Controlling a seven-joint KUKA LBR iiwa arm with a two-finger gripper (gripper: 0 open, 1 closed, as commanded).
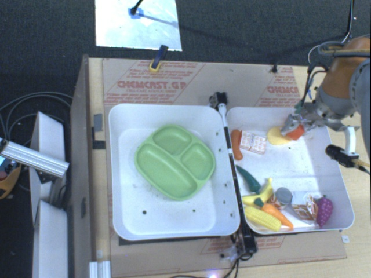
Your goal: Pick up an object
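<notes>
Grey metal and an orange band are most of what can be seen of the arm (342, 80), which is cut off by the right edge of the picture, so its upper part is out of sight. Its end effector (294, 125) reaches down into the far part of the right bin (342, 181), and whether it is open or closed cannot be told, because the tip merges with what lies beneath it. Right at that tip sits a small orange-red object (295, 133), partly covered and hard to name; it touches a yellow piece (276, 136) just to its left. The orange-red object looks short, its long axis running roughly left to right, though the covered end leaves that unsure. Further left in the same bin lie a pale pink wrapped packet (253, 142) and a slim orange-red carrot-like piece (236, 144) whose long axis runs far to near along the bin's left wall. In the near part crowd a dark green vegetable (249, 179), a banana (259, 196), a corn cob (262, 218), a small carrot (279, 215), a grey round thing (283, 195) and purple grapes (324, 210), overlapping so that their edges blur. The left bin (130, 216) holds a green divided plate (175, 161).
</notes>
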